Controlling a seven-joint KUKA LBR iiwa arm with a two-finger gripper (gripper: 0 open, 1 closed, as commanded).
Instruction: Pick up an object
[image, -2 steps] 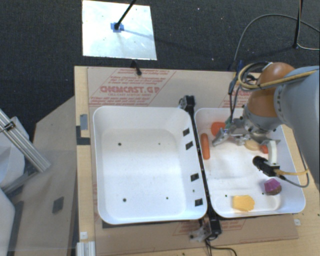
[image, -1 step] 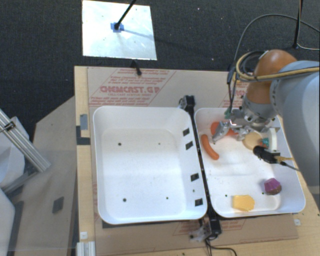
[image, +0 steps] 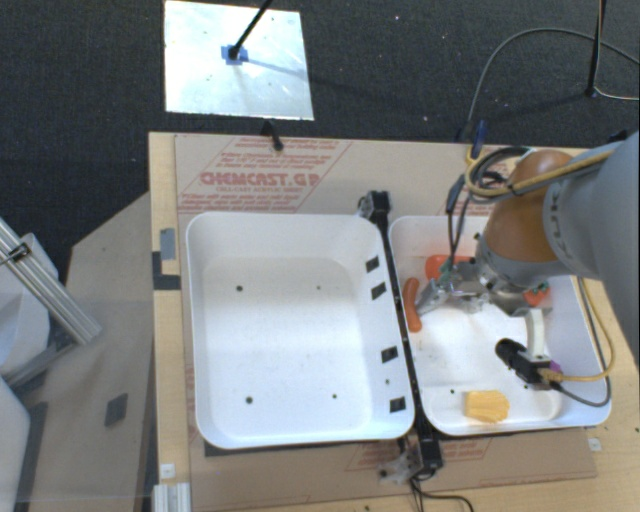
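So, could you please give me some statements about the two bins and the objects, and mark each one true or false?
1. The yellow block lies in the right bin. True.
2. The gripper is above the left bin. False: it is over the right bin.
3. An orange stick lies near the right bin's left wall. True.
4. The yellow block sits between the gripper's fingers. False: it lies apart, near the bin's front edge.
5. The arm reaches in from the view's right. True.
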